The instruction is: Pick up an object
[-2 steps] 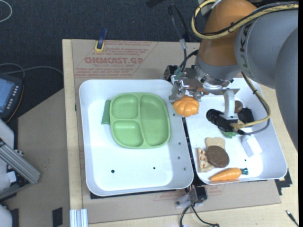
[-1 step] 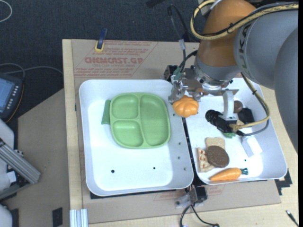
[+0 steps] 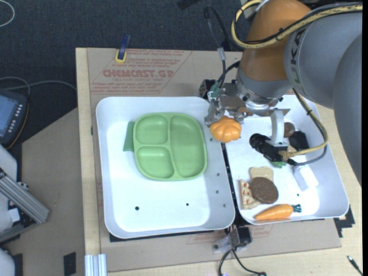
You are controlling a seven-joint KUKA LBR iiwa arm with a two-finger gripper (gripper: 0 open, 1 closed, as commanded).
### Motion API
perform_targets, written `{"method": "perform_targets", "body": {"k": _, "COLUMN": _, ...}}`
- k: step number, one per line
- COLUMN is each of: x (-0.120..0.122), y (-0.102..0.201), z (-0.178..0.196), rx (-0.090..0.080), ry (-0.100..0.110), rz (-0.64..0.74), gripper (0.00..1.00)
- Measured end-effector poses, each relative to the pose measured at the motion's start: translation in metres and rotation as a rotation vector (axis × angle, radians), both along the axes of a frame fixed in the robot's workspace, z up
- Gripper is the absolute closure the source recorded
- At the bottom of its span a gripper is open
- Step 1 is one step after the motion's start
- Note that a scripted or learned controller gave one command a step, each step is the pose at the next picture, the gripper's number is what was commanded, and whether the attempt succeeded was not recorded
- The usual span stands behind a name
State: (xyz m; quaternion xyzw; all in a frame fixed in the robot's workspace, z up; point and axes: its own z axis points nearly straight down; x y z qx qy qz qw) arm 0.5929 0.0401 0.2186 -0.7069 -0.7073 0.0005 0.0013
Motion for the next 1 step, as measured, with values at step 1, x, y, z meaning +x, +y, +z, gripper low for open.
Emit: {"method": "perform_targets", "body": {"k": 1, "x": 0.0059, "y": -0.0173, "z": 0.0094, "rx": -0.001, "ry": -0.005, "rz": -0.002, "gripper": 1.0}}
